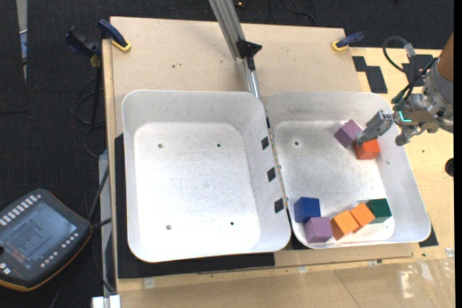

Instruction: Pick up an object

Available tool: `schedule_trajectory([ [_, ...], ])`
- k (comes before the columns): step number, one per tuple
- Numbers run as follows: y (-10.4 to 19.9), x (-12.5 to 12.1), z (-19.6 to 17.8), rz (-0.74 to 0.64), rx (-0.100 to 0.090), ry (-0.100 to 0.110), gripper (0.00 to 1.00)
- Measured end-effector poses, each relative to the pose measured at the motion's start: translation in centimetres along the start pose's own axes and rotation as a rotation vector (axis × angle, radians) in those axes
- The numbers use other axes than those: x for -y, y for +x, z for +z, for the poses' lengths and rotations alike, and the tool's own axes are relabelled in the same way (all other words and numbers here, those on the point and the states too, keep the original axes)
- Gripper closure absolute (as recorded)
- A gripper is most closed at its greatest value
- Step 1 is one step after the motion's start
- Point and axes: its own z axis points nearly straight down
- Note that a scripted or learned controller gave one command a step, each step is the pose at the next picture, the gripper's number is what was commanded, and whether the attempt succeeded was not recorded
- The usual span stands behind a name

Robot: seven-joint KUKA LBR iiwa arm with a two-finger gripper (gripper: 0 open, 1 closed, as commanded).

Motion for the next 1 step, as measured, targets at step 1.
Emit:
schedule_trajectory([
  [1, -0.94, 0.24, 5.72, 0.002, -0.001, 0.006, 0.0],
])
